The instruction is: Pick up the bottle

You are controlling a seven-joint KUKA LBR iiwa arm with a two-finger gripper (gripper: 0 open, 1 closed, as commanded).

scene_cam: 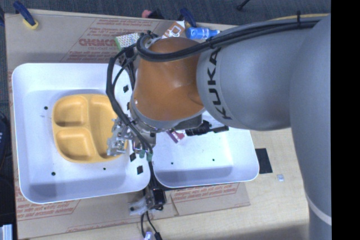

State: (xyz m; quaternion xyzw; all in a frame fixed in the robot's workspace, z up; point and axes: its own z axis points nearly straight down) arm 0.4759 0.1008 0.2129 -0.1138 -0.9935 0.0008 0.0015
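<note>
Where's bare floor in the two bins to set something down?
Left bin: a bare strip along the near wall below the yellow tray, and bare floor above the tray. Right bin: bare near floor right of the gripper. It is crowded where the bins meet, under the arm.

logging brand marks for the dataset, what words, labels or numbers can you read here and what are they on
"KUKA": black letters on the grey arm.
Red print on the cardboard under the bins: begins "CHEM", the rest too blurred to read.
Labels on the packets behind the arm: too small to read.
</note>
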